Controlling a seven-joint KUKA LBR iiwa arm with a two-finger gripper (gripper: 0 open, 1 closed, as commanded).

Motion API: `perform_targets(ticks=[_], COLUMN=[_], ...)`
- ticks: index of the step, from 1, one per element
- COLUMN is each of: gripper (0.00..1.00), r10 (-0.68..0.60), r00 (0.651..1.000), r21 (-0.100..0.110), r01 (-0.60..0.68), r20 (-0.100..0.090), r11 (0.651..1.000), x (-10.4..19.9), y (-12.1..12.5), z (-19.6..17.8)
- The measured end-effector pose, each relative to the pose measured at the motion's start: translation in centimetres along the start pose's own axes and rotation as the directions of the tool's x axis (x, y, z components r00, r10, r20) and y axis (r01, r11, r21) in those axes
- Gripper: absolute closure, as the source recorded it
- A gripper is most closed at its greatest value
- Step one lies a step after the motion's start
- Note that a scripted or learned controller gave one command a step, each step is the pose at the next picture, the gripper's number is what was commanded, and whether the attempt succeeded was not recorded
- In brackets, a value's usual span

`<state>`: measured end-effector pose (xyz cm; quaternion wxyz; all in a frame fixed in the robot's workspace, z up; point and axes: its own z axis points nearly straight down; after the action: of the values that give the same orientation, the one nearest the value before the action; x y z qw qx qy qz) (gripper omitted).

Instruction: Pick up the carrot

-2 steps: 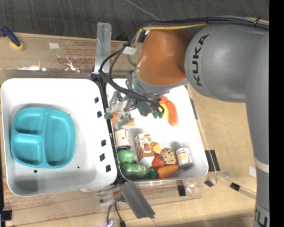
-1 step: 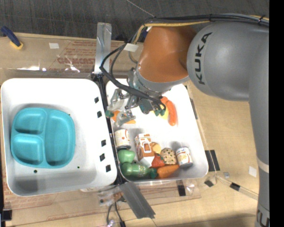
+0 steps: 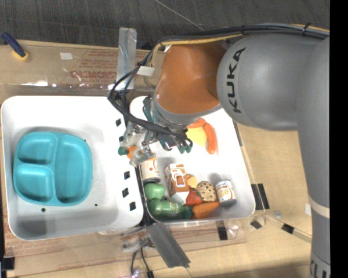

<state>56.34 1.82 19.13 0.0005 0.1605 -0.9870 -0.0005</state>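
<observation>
A: Well, where's the carrot (image 3: 205, 209)?
B: Bottom edge of the right bin (image 3: 243, 172), among toy food.
A: And the hand (image 3: 144, 146)?
B: Grip unclear. Approach low, avoid neighbours.

"KUKA" in black letters on the grey arm (image 3: 261, 80), labels on the small cans too small to read
</observation>
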Motion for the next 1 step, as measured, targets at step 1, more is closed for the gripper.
perform_targets(ticks=[1], gripper=[1.0], r10=[0.214], r00=[0.977], r21=[0.002], r01=[-0.214], r20=[0.004], r11=[0.977], x=[-1.94], y=[-5.82], z=[-0.1])
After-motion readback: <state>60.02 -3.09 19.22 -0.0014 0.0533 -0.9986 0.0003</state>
